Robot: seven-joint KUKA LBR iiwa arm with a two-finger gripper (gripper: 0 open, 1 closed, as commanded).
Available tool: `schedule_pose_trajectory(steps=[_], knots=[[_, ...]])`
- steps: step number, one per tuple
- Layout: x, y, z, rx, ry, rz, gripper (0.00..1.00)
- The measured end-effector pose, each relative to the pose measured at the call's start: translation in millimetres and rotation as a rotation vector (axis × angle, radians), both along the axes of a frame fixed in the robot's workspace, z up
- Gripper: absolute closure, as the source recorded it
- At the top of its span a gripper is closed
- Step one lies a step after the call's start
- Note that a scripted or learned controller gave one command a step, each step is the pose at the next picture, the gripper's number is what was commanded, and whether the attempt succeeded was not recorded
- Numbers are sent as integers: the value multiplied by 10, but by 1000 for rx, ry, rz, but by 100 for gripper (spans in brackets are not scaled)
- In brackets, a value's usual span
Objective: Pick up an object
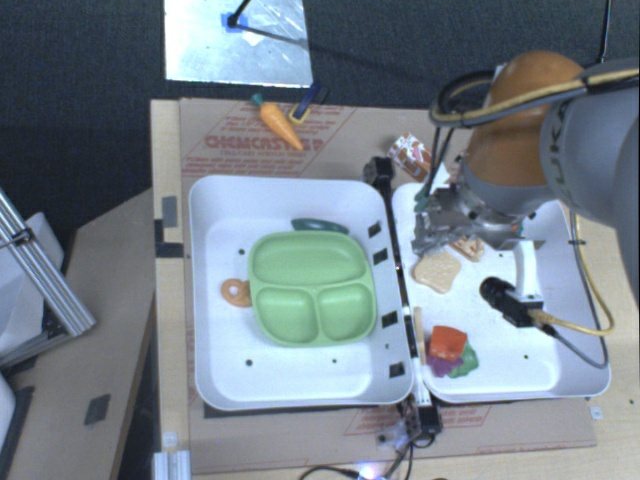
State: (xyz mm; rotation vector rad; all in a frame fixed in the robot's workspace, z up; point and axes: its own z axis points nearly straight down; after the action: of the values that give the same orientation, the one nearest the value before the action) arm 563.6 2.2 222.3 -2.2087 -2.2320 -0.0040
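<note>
Over the right bin (500, 370), close to its inner wall, the gripper (437, 230) hangs low, the grey arm coming in from the right. Whether it is open or closed I cannot tell from up here; the metal at its tip is a blur of grey.

Room is tight on that side: the wall between the bins runs just left of the gripper, and the arm's bulk covers the bin's far right corner. The near middle of this bin has bare white floor.

Just below the gripper lies the bread (437, 271), a pale tan slice, flat on the floor, tilted a little, with a darker crust. It looks apart from the gripper, though the gap is hard to judge. A small brownish bit (468, 249) peeks out beside the gripper, mostly hidden. Nearer the front wall sits a toy (450, 351), red above, green and purple below.

The left bin (215, 238) is largely taken up by a green plate (310, 286) with three wells. An orange ring (236, 292) lies just left of it, and something dark green (320, 226) shows behind its far rim, half covered.

Beyond the bins, on the bench, lie a carrot (280, 126) and a packet (411, 155).
</note>
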Motion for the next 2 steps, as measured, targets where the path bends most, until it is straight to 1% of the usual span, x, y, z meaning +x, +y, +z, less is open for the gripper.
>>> schedule_pose_trajectory(steps=[1,2], knots=[[-129,506,111,0,-1,0,100],[-187,1065,20,0,1,0,100]])
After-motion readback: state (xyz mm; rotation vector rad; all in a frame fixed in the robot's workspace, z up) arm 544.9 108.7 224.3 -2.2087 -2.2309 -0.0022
